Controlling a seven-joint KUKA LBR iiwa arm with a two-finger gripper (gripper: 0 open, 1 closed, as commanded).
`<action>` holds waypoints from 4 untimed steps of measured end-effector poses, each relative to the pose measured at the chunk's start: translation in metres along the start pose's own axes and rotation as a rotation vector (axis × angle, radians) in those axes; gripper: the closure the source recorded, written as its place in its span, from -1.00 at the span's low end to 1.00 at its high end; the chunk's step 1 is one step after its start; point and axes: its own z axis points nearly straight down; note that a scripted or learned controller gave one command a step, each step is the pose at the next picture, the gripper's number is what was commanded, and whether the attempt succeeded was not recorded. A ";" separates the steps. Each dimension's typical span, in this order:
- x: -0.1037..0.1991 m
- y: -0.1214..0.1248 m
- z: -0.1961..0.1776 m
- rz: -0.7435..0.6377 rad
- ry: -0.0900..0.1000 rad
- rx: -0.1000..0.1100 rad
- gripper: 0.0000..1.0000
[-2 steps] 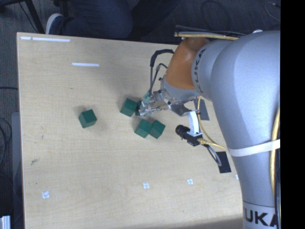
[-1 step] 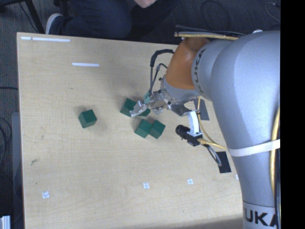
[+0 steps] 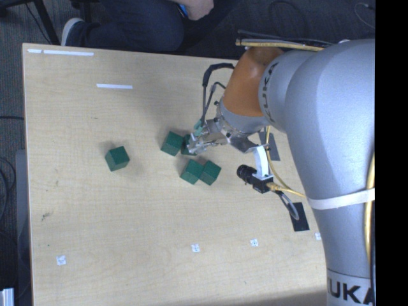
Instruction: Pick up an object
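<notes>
A light wooden tabletop (image 3: 127,222) fills most of the frame, set on a dark carpeted floor. A short white strip (image 3: 115,86) lies on the wood in the upper left, and small white markers (image 3: 196,248) sit along the lower part of the surface. At the top edge of the frame, a seated person in dark clothing (image 3: 159,11) is partly visible, with a hand (image 3: 201,2) near the top centre.

The grey arm (image 3: 331,126) enters from the right side of the frame, with its orange band (image 3: 245,88) at upper centre. The gripper (image 3: 194,142) points left, low over the table just right of centre. Whether its jaws are released or clenched cannot be told from this angle.

Four green cubes rest on the table. One cube (image 3: 171,143) lies just left of the gripper tip, touching or nearly touching it. Two cubes (image 3: 191,171) (image 3: 210,171) sit side by side, touching each other, just below the gripper. The fourth cube (image 3: 117,158) stands alone in the left half of the frame, well apart from the others. No cube is visibly between the fingers.
</notes>
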 end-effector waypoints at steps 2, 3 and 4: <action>0.005 -0.060 0.021 -0.030 0.001 0.000 -1.00; 0.003 -0.059 0.010 -0.035 -0.003 -0.002 1.00; 0.003 -0.059 0.010 -0.035 -0.003 -0.002 -1.00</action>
